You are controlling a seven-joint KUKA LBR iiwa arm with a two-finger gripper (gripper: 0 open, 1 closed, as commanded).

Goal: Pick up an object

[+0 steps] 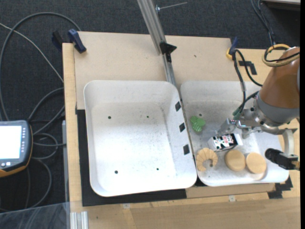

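The gripper (236,123) hung low in the right bin (209,90), below the grey wrist and the orange band. Whether it was spread or closed could not be told, as the wrist hid its working end. Nothing could be seen held in it.

The nearest candidate was a small black-and-white block (224,141), just beside the gripper on the side toward the bin's front wall. Beyond the block lay two wooden discs (234,160), touching or nearly touching each other, and a curved wooden piece (207,159) further toward the left bin (95,92). A green piece (198,123) sat apart from the gripper on that same side, level with it.

The step in hand looked like the approach to a grasp, with the block the likely target. To do it well, the gripper probably needed to be centred over the block before descending. Its closing line should have crossed the block's narrow side. The block lay tilted, so a matching wrist turn would have helped. Pressing down off-centre risked pushing the block against the discs. The green piece offered a freer alternative, with nothing crowding it. After closing, a slow straight lift would have shown whether anything was caught.
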